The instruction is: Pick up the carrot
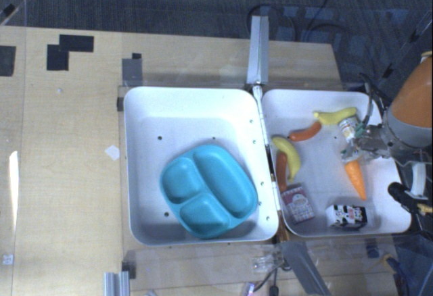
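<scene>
Small orange carrot (pixel 356 180) lying lengthwise in the right bin (pixel 318 102), gripper (pixel 356 146) poised at its upper end, finger state unclear.

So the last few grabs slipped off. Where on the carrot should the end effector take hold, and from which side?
Probably across the carrot's thicker upper half, coming straight down from above. It lies flat on the right bin floor, tapering toward the near end, so the narrow tip may slide out. Bare floor lies on both long sides. The end effector hangs right by the thick end.
</scene>
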### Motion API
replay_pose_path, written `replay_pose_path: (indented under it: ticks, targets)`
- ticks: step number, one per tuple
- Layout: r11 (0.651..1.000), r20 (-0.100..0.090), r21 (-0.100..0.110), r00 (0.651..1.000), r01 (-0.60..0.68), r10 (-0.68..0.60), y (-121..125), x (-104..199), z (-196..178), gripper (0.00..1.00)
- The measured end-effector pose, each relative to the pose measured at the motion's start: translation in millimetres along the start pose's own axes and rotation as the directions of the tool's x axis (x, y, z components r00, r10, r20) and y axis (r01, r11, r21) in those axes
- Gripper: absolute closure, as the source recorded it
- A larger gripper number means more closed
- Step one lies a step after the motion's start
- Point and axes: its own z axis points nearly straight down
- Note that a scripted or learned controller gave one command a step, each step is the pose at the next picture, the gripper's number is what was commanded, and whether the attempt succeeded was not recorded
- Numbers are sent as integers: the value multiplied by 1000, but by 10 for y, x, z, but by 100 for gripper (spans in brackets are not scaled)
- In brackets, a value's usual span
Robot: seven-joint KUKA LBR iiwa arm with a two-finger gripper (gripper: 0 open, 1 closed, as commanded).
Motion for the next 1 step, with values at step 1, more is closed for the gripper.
replay_pose_path:
  ticks: [1]
  targets:
    - [999, 1, 4, 999, -37, 37, -321, 368, -1077, 100]
